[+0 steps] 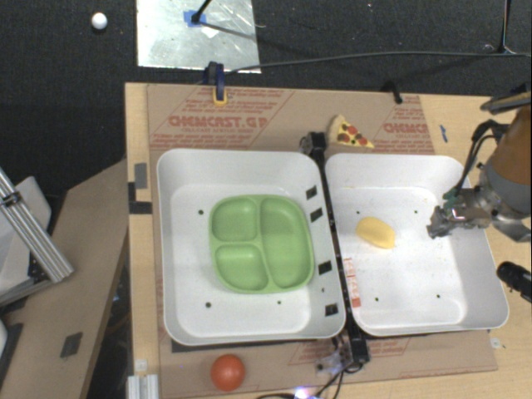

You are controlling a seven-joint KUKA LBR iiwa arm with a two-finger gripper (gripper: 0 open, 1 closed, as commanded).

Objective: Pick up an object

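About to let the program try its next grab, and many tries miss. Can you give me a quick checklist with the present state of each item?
1. Target present: a yellow object lies in the right bin: ok.
2. Target free of neighbours: nothing touches it on the bin floor: ok.
3. Claw lined up over the target: it sits to the right of the yellow object, apart from it: not ok.
4. Claw carrying nothing: the view is too small to tell what is at its tip: cannot tell.
5. Path from claw to target: bare bin floor between them: ok.
6. Left bin contents out of the way: the green divided tray lies there, behind the divider: ok.
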